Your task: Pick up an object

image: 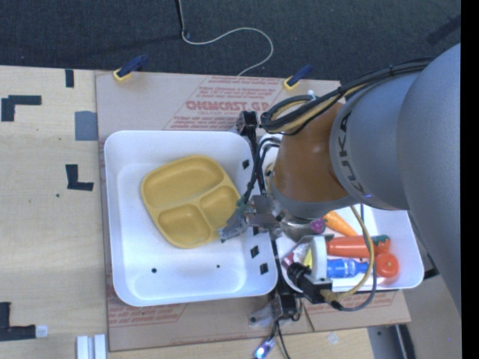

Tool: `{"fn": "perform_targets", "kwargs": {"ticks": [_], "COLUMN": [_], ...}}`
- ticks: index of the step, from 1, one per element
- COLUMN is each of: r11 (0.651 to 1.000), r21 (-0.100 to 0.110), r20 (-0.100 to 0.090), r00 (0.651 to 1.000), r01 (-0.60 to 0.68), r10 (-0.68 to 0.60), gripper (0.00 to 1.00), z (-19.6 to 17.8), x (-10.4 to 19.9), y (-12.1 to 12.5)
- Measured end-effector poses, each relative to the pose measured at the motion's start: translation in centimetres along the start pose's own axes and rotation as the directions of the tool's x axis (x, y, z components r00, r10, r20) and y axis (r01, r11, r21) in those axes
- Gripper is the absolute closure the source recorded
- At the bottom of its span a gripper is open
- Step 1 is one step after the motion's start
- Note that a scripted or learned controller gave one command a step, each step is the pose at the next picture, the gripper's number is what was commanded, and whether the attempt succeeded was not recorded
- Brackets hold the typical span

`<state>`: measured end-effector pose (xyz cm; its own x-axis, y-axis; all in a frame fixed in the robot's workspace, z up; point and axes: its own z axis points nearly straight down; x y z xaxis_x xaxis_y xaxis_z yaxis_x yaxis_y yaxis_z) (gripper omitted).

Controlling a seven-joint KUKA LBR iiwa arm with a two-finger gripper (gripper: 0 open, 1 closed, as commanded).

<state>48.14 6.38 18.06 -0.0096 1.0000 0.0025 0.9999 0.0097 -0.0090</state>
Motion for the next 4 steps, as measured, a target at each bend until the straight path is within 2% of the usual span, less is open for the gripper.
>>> {"fn": "perform_targets", "kwargs": {"ticks": [1,2,3,4], "r11": [1.000,1.000,1.000,1.000], "r21": [-0.001,-0.001,-0.008,-0.026], "r20": [0.001,0.003,0.004,0.002], "r00": [1.000,1.000,1.000,1.000], "r01": [0.000,-0.007,-0.012,-0.012], "r10": [0.000,0.007,0.012,0.012], "gripper": [0.00,1.00,1.00,1.00], "z": [4.2,3.0,3.1,-15.4], "x": [7.9,7.4,4.1,-1.0], "y": [0.1,0.1,3.8,5.5]}}
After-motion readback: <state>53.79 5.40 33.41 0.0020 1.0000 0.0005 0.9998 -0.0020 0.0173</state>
